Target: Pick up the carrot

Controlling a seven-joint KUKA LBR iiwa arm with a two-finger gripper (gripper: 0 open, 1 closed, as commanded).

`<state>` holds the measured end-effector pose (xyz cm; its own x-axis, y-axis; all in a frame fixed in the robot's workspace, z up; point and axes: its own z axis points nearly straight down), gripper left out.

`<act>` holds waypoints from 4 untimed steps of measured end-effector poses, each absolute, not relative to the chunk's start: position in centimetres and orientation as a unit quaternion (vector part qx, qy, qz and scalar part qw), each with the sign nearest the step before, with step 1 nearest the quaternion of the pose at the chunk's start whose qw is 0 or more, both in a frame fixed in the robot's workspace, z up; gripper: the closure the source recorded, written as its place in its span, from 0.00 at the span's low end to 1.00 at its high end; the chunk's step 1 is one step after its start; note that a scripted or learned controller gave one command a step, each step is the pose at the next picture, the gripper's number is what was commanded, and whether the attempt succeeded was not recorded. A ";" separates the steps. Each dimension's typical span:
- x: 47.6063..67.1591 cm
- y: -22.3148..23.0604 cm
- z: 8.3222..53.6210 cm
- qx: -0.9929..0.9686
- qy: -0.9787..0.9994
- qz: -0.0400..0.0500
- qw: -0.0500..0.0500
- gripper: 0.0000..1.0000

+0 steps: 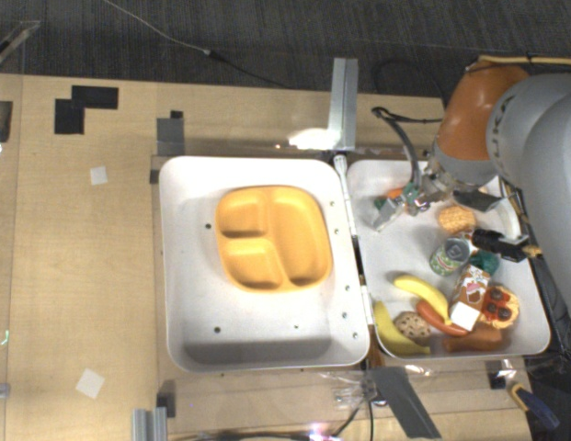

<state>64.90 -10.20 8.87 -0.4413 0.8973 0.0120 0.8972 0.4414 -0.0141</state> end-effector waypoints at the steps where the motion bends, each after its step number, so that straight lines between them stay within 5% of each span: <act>1: 66.6 -9.8 8.8 -0.708 -0.706 0.004 0.013 0.00; 2: 66.9 -12.0 8.7 -0.848 -0.529 0.001 0.005 0.00; 3: 67.2 -12.2 10.0 -0.847 -0.531 -0.002 -0.002 1.00; 4: 63.7 -11.8 22.0 -0.807 -0.590 -0.006 -0.006 1.00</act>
